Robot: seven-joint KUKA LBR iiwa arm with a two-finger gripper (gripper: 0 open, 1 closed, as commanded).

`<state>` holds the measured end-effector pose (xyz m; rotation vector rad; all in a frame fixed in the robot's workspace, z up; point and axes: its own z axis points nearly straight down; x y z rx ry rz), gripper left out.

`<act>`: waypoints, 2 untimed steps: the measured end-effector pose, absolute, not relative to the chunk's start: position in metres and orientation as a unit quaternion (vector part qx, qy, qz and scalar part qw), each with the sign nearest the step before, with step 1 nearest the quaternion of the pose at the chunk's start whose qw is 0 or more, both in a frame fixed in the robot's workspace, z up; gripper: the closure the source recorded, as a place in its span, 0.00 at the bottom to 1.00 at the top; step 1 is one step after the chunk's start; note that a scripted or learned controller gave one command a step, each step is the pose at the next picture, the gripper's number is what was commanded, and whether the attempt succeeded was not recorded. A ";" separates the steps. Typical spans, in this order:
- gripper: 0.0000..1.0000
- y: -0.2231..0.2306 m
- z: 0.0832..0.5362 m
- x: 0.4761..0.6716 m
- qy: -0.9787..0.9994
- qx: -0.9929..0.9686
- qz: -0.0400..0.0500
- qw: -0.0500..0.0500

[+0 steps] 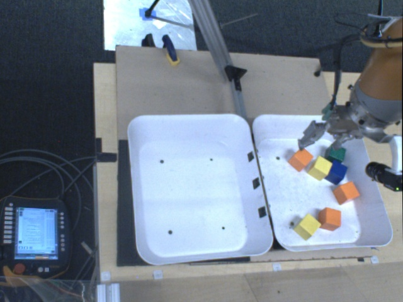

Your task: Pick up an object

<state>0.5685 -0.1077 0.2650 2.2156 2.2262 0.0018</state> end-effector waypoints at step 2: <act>0.00 -0.106 0.204 0.564 0.708 0.706 -0.001 -0.002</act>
